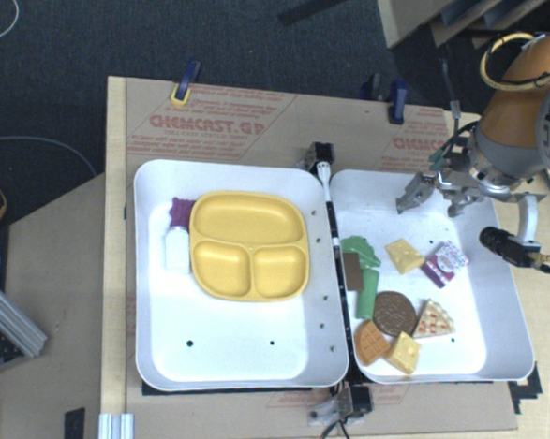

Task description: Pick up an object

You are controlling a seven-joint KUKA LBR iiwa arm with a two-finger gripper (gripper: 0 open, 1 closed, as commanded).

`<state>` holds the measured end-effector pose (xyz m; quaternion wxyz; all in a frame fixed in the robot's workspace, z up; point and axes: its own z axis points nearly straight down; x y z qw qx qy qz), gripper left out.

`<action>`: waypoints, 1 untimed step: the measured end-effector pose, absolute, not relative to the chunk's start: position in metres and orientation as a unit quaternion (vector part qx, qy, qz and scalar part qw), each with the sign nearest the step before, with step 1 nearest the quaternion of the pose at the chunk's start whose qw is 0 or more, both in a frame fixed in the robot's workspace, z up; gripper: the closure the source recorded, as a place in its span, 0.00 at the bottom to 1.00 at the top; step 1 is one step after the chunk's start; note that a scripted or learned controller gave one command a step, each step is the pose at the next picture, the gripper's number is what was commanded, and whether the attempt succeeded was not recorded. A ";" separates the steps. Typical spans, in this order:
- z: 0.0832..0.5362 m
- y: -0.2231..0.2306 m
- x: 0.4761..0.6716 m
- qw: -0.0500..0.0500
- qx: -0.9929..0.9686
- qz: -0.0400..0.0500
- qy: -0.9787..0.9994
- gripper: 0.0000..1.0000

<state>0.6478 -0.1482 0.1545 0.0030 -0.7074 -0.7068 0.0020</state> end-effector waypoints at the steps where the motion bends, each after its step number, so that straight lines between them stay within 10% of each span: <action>1: 0.111 -0.150 0.646 0.003 -0.707 0.002 -0.707 0.00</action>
